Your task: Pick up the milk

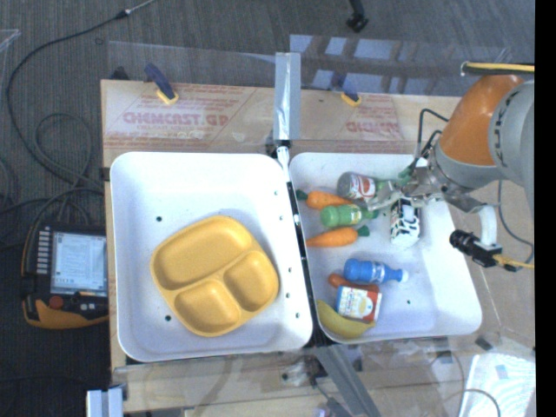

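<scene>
banana [343, 322] and milk [404, 223] in right bin [452, 315], yellow tray [215, 274] in left.

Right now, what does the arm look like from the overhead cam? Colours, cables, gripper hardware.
The arm is grey with a rounded orange band above the wrist. A thin black cable loops beside it near the wrist. The gripper is a small cluster of dark and metallic parts. A white piece with a black cylindrical fitting sticks out below the wrist.
</scene>
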Available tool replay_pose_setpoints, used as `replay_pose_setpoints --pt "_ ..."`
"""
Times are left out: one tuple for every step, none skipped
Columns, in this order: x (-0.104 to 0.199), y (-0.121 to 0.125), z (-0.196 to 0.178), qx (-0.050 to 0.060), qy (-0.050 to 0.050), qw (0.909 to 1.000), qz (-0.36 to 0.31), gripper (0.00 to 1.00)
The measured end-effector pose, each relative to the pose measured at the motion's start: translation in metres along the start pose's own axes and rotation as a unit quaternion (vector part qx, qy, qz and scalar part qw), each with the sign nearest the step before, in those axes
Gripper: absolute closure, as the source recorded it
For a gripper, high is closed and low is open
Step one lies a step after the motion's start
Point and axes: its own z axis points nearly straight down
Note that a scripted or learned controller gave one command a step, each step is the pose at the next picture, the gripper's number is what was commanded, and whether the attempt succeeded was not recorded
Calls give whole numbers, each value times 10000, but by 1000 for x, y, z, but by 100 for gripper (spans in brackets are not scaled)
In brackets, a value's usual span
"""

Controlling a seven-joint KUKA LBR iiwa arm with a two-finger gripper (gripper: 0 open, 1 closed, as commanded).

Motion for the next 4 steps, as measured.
replay_pose_setpoints --pt "-4 3 -16 -49 -29 10000 18 100" --pt "-3 2 -14 -32 -21 10000 17 0" --pt "-1 1 -5 41 5 10000 48 0" --pt "-5 -6 -1 -21 -25 9998 180 0"
